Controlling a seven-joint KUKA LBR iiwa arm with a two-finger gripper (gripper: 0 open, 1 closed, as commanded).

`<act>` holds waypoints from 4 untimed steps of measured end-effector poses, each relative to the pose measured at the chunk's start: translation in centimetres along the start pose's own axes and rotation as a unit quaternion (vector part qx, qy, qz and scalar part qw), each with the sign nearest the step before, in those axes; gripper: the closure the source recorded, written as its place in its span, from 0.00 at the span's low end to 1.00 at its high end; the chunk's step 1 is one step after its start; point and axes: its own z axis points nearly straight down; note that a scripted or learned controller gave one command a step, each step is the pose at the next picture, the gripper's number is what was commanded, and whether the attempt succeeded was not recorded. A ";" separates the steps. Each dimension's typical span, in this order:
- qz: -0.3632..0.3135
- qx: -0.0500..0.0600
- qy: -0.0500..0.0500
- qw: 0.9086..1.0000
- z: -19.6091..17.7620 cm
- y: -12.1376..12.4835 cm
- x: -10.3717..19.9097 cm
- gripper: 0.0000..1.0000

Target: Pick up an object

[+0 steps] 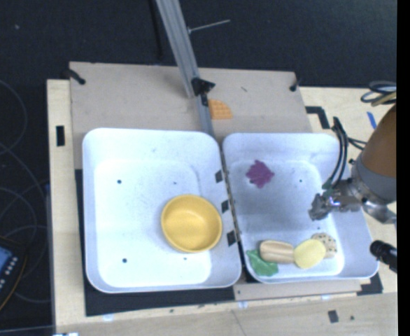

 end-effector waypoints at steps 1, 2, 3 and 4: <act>0.000 0.001 0.000 1.000 -3.2 0.2 -0.1 1.00; -0.002 0.001 0.001 1.000 -4.5 0.8 4.8 1.00; -0.002 0.003 0.002 1.000 -4.0 1.9 9.1 1.00; -0.002 0.003 0.002 1.000 -5.1 3.4 14.3 1.00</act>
